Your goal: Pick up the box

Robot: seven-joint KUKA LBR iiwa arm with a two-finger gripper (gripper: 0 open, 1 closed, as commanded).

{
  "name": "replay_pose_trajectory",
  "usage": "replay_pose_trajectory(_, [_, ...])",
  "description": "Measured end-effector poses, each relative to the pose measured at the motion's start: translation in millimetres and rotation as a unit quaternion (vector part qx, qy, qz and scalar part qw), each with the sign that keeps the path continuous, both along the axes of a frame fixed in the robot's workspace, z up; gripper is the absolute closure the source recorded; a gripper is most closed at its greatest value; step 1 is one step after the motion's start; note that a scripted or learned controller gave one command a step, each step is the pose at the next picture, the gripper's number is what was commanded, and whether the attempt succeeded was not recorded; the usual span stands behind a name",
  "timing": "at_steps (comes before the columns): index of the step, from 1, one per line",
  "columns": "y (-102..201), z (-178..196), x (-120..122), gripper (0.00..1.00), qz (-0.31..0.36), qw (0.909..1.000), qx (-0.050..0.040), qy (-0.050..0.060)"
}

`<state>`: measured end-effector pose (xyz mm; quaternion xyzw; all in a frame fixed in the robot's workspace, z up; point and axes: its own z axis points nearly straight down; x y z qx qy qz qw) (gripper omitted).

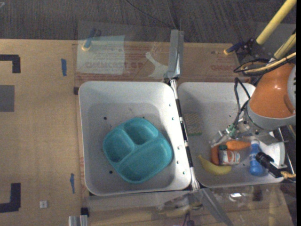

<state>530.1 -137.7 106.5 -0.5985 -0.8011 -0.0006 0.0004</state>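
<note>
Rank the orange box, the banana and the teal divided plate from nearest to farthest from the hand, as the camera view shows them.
The hand is in the right bin.
1. Orange box, just below the hand, right bin.
2. Banana, lower left of the box, same bin.
3. Teal divided plate, far off in the left bin.

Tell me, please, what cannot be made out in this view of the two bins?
- The hand, camera view: the arm's orange band hides it, so its state is unreadable.
- The box: blurred and small; its label is illegible.
- The right bin: its right side is covered by the arm and cables.
</note>
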Motion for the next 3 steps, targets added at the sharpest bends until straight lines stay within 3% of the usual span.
replay_pose_trajectory(1, [-12, -18, 66, 0.0, -0.019, 0.9998, -0.0011, -0.004])
replay_pose_trajectory(2, [-28, -19, 87, 0.0, -0.087, 0.9962, -0.0011, -0.003])
replay_pose_trajectory(3, [0, -14, 70, 0.0, -0.11, 0.9939, -0.0003, 0.0])
